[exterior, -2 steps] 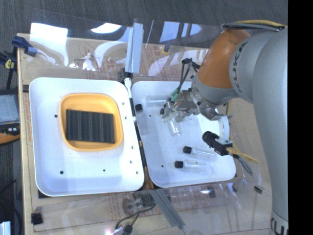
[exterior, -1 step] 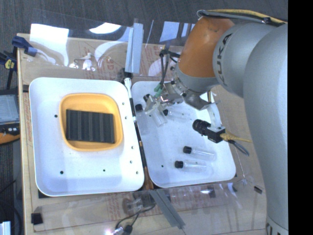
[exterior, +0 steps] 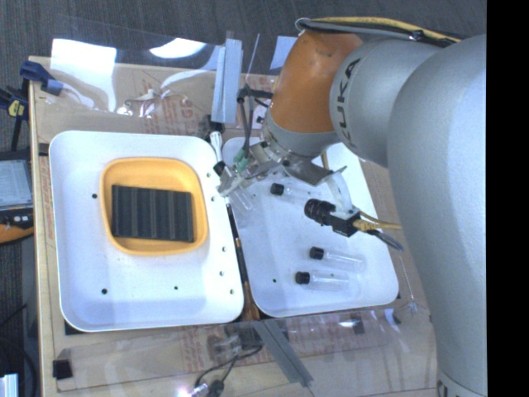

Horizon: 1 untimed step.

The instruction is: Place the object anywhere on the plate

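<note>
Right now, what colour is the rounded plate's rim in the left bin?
Yellow-orange plate rim; camera view shows it best.

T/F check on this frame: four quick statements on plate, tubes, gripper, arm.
1. The yellow plate sits in the view's left bin. True.
2. Two black-capped clear tubes lie on the plate. False: the upper tube and lower tube lie in the right bin.
3. The gripper is at the right bin's far left corner, by the divide. True.
4. The arm enters from the view's left. False: the arm comes from the right.
</note>
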### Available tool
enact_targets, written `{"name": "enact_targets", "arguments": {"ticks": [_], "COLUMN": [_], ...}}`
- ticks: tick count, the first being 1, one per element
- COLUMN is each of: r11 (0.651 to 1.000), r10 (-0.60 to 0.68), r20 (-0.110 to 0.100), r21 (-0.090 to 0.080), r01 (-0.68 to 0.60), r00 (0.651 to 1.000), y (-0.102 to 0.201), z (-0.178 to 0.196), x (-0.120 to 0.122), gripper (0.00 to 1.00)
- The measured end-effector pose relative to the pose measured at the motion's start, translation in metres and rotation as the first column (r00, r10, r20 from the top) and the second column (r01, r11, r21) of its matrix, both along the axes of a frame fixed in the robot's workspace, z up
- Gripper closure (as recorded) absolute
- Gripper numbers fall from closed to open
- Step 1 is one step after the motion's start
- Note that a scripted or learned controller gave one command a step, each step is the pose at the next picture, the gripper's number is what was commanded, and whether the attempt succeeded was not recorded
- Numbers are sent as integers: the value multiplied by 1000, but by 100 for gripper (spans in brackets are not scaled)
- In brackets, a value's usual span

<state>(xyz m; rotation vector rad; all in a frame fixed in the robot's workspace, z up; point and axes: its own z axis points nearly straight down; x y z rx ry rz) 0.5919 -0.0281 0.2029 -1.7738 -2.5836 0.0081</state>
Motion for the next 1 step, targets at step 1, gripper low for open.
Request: {"name": "enact_targets", "arguments": {"ticks": [1], "r11": [1000], "r10": [0], "r20": [0], "r21": [0], "r01": [0], "r00": [1000], "y": [0], "z": [0], "x": [0], "gripper": [0]}}
